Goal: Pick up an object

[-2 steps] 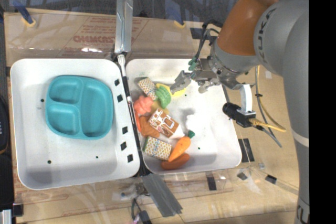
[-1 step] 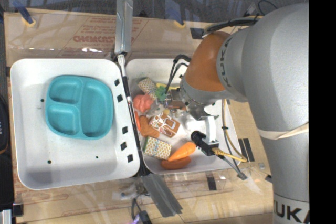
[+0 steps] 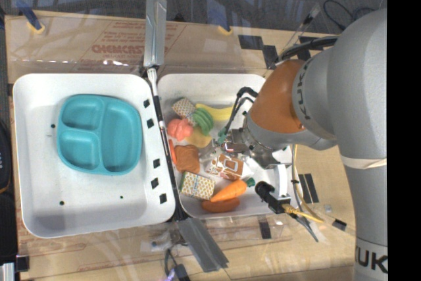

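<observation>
The right bin (image 3: 197, 83) holds a heap of toy food: a yellow banana (image 3: 220, 114), a green piece (image 3: 202, 118), a pink-orange round piece (image 3: 179, 129), a brown piece (image 3: 187, 158), a waffle-patterned block (image 3: 197, 185), an orange carrot (image 3: 227, 191) and a red-and-white patterned packet (image 3: 227, 166). My gripper (image 3: 230, 143) hangs low over the middle of this heap, just above the packet, right of the green piece. The grey arm with its orange band (image 3: 279, 105) covers the bin's right part.
In the left bin (image 3: 39, 207) lies a teal divided plate (image 3: 100, 133). A metal divider (image 3: 155, 36) runs between the two bins. Cables and black tape marks lie on the bench to the right of the right bin.
</observation>
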You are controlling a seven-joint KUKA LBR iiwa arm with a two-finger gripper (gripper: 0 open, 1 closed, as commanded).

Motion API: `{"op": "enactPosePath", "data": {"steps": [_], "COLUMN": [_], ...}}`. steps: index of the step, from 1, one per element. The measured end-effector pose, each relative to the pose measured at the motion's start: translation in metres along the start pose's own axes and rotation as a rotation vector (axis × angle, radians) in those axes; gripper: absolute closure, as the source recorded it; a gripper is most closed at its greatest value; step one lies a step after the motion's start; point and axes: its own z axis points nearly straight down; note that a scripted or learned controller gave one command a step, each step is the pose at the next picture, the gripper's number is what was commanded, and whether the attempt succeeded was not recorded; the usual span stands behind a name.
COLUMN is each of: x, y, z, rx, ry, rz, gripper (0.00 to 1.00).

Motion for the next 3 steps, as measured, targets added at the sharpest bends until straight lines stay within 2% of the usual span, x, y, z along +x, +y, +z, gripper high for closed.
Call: {"op": "enactPosePath", "data": {"steps": [1,2,3], "x": [0.001,-0.0005,-0.0009], "y": [0.0007,0.0007,0.0005], "z": [-0.0093,-0.004,-0.0038], "rx": [0.0,0.002,0.002], "ry": [0.0,0.003,0.002], "rz": [-0.005,-0.128,-0.128], "gripper": [1.0,1.0,0.0]}}
